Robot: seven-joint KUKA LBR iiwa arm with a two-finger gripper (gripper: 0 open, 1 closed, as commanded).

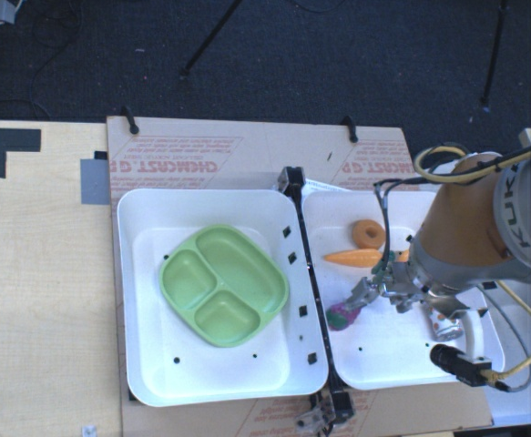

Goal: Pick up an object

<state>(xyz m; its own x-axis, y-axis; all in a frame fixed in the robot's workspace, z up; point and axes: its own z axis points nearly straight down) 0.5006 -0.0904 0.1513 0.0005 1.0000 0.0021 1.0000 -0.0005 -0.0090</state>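
White plastic forms two shallow bins side by side on the worktop, seen from above: the left bin [147, 371] holds a green divided plate [224, 283], and in the right bin [383, 371] an orange carrot [354, 258] lies just beside a small brown doughnut [368, 234]. The claw [367, 294] hangs low just below the carrot, its tip at a small purple and green object [342, 316], though whether it is spread or closed, or grips anything, cannot be told. This looks like the reaching step; next calls for closing squarely on that object and lifting.
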